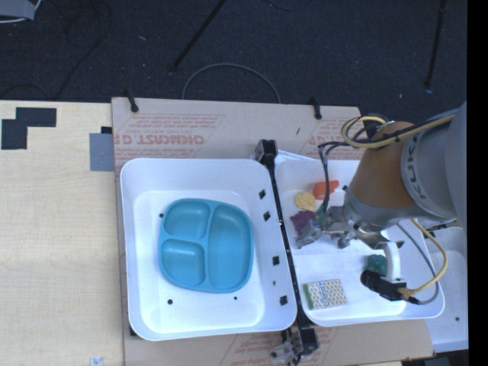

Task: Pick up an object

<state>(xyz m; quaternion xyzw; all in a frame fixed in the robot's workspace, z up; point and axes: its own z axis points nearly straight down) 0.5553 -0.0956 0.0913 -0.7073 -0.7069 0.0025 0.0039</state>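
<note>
The grey two-finger gripper [313,233] hangs low in the right shallow white plastic bin [435,300], its metal fingers set slightly apart, with nothing visibly between them. Its tips sit beside the small dark purple lumpy object [302,221], the likeliest target.

For a sound grasp, the judgement is that the fingers should straddle the purple piece squarely and descend clear of the bin wall and the black centre divider [276,219] before closing.

Close by lie a pale yellow rounded object [306,200] and a small orange object [326,187], both smooth and probably slippery. A flat rectangular patterned card [325,293] lies near the front edge and a teal-green chunky object [375,264] sits beside the arm. The left white bin [145,311] holds a glossy sky-blue three-compartment plate [206,244].
</note>
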